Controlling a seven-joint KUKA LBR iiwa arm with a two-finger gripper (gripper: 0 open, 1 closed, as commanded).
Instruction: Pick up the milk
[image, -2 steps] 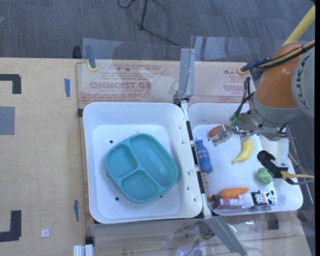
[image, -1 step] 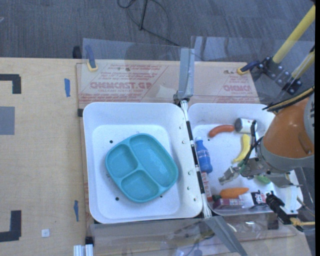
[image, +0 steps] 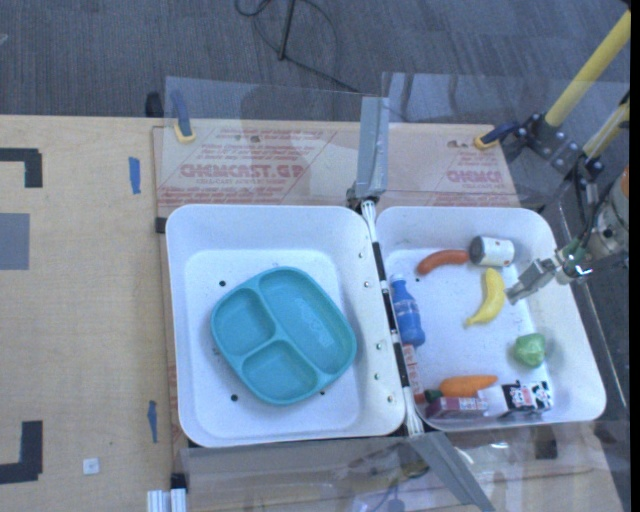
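1. While the gripper (image: 535, 280) reached in from the right over the right bin (image: 570, 330), its tip sat just right of the banana (image: 488, 298), and nothing was seen between its fingers; whether they stood wide or narrow could not be told.
2. The milk (image: 526, 397), a small black-and-white carton, lay in the near right corner of the right bin, well apart from the gripper.
3. Just left of the milk lay a reddish flat packet (image: 462, 405) along the near wall, with a carrot (image: 467, 384) right behind it.
4. A green round item (image: 529, 349) rested between the milk and the banana, near the bin's right side.
5. A blue bottle (image: 406, 313) lay lengthwise beside the divider between the two bins.
6. An orange-red sausage-shaped item (image: 441, 261) lay toward the far wall, and a small grey and white can (image: 492, 250) lay on its side just right of it, above the banana.
7. The left bin (image: 190, 330) held a teal divided plate (image: 283, 334) with three compartments, turned at a slant.
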